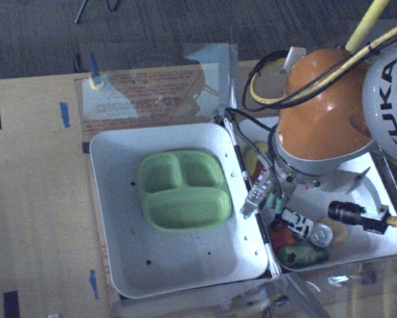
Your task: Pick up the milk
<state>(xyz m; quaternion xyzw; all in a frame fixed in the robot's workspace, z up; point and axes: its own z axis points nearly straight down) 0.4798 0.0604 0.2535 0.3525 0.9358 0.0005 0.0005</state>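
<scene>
Two bins are parked on the desk; a green tray (184, 190) sits in the left one. Arm's hung over the right bin (391, 241), where the milk can't be clearly picked out. Jaws' state can't be told, so nothing's grabbed yet.

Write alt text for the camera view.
A grey and orange robot arm reaches down over the right white bin, which holds a few small items. The left white bin holds a green divided plate, on a wooden bench.
</scene>
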